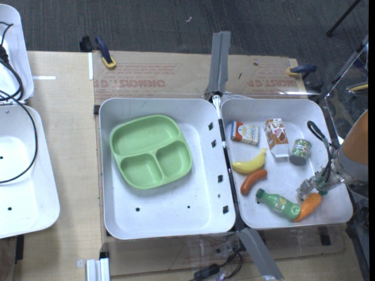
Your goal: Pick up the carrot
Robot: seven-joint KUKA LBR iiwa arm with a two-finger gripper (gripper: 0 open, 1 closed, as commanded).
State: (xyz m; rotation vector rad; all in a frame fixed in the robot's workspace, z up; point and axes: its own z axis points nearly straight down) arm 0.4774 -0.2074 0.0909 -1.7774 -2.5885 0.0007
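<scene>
The carrot [309,206] lies in the near right corner of the right bin [266,218], orange, with its green top pointing up and to the right. My gripper [314,184] hangs just above that green end, reaching in from the right edge. Its metal tip overlaps the carrot's top, and I cannot tell whether it touches it. The carrot's body rests on the bin floor, its lower end against the green bottle [278,204].
The right bin also holds a red sausage [253,181], a banana [249,164], two small cartons [244,133] [276,136] and a can [300,151]. A green divided plate [151,151] sits in the left bin [158,218].
</scene>
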